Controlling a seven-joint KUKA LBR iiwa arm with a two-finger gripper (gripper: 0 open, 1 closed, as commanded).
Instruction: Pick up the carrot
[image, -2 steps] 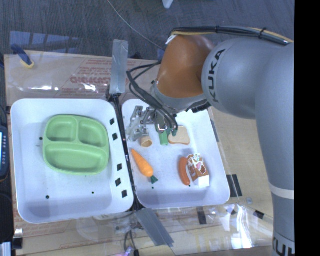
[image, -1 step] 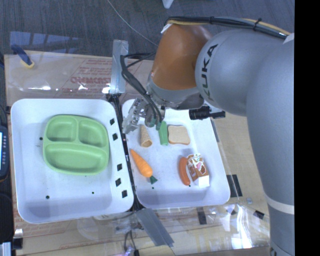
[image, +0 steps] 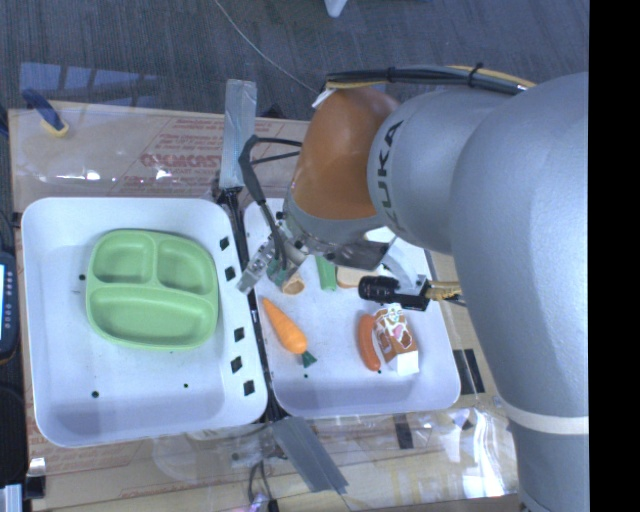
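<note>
Grip state unreadable: gripper (image: 264, 268) low over the upper left corner of the right bin (image: 350, 408), tip small and shadowed under the orange band, so open or shut cannot be told. Nothing carrot-coloured seen at the tip. Carrot (image: 284, 328) lying flat on the floor of the right bin, near its left wall, thick end toward the gripper, green top toward the near rim. Just below the gripper in the view, apart from it, not touching. Round tan piece (image: 292, 285) close beside the gripper tip, possibly in contact, hard to say at this size. Green stick (image: 327, 272) next to it; sausage (image: 368, 342) and red-and-white carton (image: 397, 338) well to the carrot's right. Green divided plate (image: 152, 288) in the left bin (image: 60, 400), 3 compartments bare. Judged progress: approach made, pick not done. Left to do: centre over the carrot, close on it, lift clear. Risk judged: tan piece taken by mistake.
</note>
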